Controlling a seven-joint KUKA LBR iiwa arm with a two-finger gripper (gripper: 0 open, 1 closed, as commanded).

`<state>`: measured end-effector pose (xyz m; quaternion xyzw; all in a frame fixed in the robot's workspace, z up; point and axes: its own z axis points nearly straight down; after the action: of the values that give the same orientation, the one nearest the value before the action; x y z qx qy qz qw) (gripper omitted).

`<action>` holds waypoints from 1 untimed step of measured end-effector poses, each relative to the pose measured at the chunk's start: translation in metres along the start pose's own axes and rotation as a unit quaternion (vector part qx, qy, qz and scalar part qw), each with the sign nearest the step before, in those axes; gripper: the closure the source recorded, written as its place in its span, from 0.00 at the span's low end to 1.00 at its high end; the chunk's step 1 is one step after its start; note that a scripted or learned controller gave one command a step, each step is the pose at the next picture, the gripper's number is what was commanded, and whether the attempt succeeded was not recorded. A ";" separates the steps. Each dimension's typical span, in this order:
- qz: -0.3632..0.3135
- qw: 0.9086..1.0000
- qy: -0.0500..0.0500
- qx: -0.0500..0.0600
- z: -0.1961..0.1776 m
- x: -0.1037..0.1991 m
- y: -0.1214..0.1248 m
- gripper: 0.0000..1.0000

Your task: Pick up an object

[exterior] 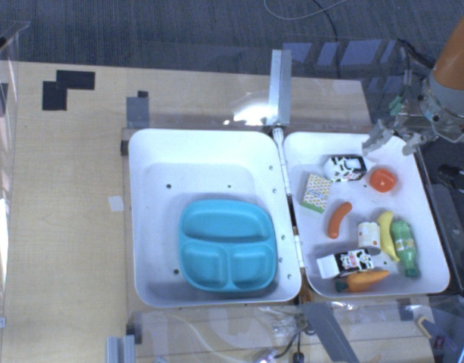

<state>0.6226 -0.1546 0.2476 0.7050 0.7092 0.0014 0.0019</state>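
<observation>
The right bin [436,225] holds several small items. These are a black-and-white carton [345,167], a red tomato [382,179], a patterned box [317,192], a sausage [338,219], a banana [386,231], a green bottle [403,246], a second cow-print carton [353,262] and a carrot [364,280]. My gripper [391,142] hangs over the bin's far right corner, above and just behind the tomato. It is open, its fingers spread with nothing between them.
The left bin [149,203] holds a blue divided plate [227,243]. A metal post [280,89] stands behind the seam between the bins. A small white cup [369,234] sits beside the banana.
</observation>
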 end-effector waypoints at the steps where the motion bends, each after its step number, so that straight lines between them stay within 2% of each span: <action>1: -0.101 0.995 0.000 -0.001 0.154 -0.032 -0.057 0.00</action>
<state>0.5665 -0.1874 0.0936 0.6298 0.7767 0.0016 0.0030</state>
